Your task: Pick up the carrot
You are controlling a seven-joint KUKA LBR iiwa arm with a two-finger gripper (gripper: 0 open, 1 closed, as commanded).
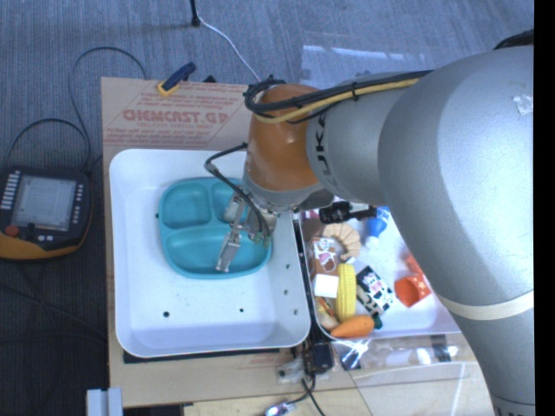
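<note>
The orange carrot (352, 326) lies at the near edge of the right bin (414, 322), beside a yellow corn cob (345, 289). My gripper (238, 243) hangs over the left bin (139, 302), above the right part of a blue divided plate (186, 232). It is open, with nothing between its fingers (228, 253). The carrot sits well to the right of the gripper and nearer the front. The grey arm and its orange band (279, 150) cover much of the right bin.
The right bin also holds several toy foods: a red piece (413, 289), a black-and-white item (375, 293), a small box (326, 255) and a blue item (375, 225). A teach pendant (42, 211) and cables lie on the floor at left.
</note>
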